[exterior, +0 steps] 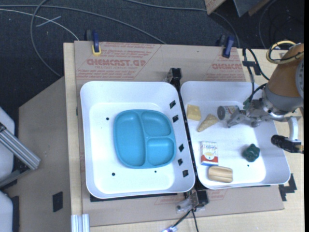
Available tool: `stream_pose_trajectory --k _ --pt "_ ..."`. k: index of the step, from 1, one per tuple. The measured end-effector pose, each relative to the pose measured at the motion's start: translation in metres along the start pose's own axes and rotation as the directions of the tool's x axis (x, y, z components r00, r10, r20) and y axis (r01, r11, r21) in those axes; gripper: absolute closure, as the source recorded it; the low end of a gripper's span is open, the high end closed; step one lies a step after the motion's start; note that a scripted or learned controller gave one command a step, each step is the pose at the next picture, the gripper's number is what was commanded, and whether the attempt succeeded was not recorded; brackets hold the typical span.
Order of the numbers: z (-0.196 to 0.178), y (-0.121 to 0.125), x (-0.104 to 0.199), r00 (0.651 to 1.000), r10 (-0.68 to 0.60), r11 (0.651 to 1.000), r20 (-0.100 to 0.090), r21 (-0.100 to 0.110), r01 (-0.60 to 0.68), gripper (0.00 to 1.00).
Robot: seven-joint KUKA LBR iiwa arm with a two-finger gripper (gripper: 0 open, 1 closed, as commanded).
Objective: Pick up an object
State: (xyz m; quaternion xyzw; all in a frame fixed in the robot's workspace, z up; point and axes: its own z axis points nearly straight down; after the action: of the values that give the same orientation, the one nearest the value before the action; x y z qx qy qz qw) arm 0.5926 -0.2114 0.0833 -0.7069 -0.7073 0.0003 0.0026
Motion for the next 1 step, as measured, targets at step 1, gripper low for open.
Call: stream_pose_trajectory --k 1 --pt "-0.014 0.0013 -0.0003 1.0 -0.001 1.0 0.002 -0.005 0.001 1.0"
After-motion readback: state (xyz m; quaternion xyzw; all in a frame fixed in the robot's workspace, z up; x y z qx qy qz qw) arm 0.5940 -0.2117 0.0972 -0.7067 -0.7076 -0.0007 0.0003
